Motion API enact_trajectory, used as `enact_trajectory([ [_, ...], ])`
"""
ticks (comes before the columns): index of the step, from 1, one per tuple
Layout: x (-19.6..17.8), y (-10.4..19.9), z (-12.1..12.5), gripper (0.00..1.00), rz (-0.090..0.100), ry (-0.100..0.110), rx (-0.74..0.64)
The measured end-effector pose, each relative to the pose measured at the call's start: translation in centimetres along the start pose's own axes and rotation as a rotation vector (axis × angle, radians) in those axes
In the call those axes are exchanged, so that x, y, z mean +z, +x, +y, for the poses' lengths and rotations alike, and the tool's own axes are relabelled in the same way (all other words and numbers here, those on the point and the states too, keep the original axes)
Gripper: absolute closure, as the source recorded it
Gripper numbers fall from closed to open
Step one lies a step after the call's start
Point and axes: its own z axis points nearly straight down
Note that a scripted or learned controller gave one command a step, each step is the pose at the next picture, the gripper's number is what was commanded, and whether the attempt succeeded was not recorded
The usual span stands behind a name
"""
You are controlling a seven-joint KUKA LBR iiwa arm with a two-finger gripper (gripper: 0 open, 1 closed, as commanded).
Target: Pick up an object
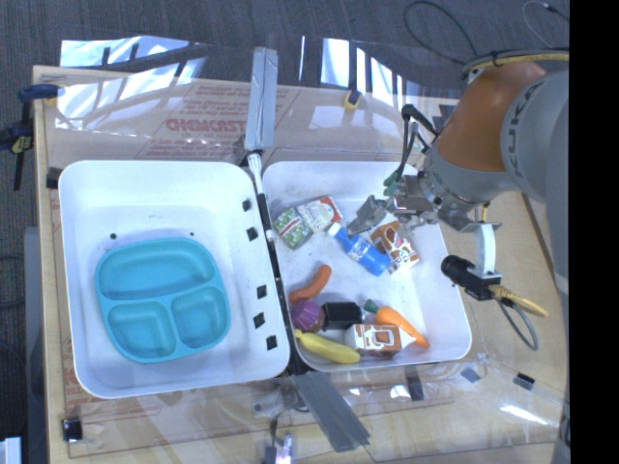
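Note:
My gripper (379,213) hangs low over the upper middle of the right bin (443,303), reaching in from the right. Just under it lie a blue bottle (362,249) and a brown-and-white carton (397,246), side by side. Whether it touches either one I cannot tell. A green-and-white carton (305,220) lies to its left. Nearer the front of the bin are an orange sausage (311,282), a purple piece (306,314), a small black object (340,313), a banana (327,348), a brown milk carton (375,337) and a carrot (400,325).
The left bin (87,201) holds a blue divided tray (160,298). A wall with black clips (263,278) separates the two bins. The grey arm with its orange band (493,124) fills the space to the upper right of the right bin.

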Motion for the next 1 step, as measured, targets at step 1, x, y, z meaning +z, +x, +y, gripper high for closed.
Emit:
enact_trajectory([
  [1, 10.1, -1.12, 2.66, 0.0, -0.001, -0.007, -0.042],
])
